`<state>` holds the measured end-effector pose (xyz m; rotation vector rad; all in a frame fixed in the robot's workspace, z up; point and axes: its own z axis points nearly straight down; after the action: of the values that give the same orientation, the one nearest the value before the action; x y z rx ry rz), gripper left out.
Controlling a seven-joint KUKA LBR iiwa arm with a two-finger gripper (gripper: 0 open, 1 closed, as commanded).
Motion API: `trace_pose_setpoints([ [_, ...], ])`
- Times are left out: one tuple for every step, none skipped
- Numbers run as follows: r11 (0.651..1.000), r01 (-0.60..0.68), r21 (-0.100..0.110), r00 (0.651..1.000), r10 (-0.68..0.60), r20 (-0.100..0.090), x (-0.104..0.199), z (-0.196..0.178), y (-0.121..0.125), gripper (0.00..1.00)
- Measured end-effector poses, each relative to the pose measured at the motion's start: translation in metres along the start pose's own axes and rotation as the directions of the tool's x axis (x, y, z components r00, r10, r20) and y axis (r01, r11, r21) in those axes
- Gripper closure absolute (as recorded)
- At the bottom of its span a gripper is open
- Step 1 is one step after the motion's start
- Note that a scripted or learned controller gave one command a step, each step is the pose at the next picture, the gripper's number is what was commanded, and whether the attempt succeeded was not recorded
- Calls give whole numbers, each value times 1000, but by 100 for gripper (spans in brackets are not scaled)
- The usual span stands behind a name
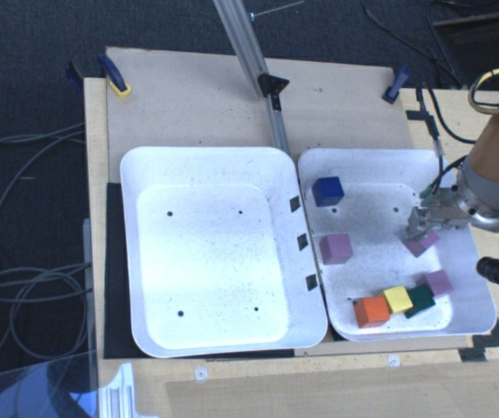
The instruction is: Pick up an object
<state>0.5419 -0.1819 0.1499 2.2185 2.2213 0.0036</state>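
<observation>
My gripper hangs low over the right side of the right bin, reaching in from the right. A small purple block lies directly beneath it, partly covered by the gripper's tip. I cannot tell whether the block is touched or held. Elsewhere in this bin are a blue cube at the back left and a purple cube at the middle left. Another purple block sits to the front right. Orange, yellow and green cubes form a row along the front edge.
The left bin stands beside the right one, joined by black clips. A slanted metal pole rises from the bench behind the bins. Blue clamps hold the board's back corners. Cables trail on the floor at left.
</observation>
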Motion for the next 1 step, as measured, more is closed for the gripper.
trace_pose_setpoints([
  [1000, 1, -4, 1000, -1, 2, 9, -53, -3, 100],
])
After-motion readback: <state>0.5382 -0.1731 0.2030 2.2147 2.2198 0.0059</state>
